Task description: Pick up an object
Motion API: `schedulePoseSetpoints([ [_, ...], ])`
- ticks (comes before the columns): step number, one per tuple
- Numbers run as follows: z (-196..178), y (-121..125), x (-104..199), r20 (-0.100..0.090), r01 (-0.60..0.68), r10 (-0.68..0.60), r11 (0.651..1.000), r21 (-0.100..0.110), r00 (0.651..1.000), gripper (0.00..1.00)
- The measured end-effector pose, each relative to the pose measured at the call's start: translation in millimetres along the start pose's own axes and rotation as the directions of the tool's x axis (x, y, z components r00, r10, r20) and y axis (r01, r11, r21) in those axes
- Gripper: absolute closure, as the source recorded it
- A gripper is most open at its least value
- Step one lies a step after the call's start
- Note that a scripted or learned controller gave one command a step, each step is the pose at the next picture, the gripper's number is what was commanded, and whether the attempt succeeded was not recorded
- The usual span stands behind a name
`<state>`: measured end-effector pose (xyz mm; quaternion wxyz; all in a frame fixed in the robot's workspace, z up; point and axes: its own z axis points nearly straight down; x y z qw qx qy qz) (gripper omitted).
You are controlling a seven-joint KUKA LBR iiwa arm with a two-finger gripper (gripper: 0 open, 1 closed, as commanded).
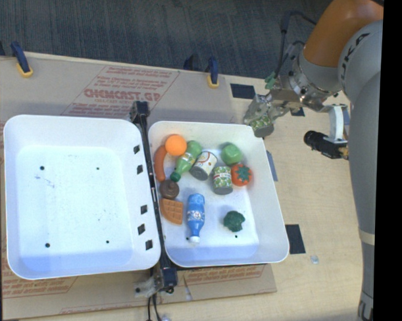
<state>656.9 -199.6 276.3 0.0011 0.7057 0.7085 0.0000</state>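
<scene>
We locate the end effector [260, 119] above the upper right corner of the right bin [273, 212]; its grip state we cannot tell. The nearest object, a green pepper [231, 153], lies in the bin just below and left of the end effector. We judge a short move down-left is required

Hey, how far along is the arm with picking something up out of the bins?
Nothing looks picked yet: the orange, blue bottle, tomato and broccoli all lie in the right bin. The gripper sits over that bin's far right corner. Left: descend, grasp, lift.
</scene>
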Motion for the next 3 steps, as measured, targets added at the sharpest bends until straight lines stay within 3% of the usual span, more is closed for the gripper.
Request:
schedulePoseSetpoints([
  [1,-12.8,0.3,79.9,-0.004,0.003,-0.003,1.000,0.004,1.000,1.00],
  [2,-13.5,-69.2,10.5,-0.001,-0.002,0.002,1.000,0.003,1.000,1.00],
  [3,24.8,-10.8,62.3,-0.002,0.003,-0.003,1.000,0.004,1.000,1.00],
])
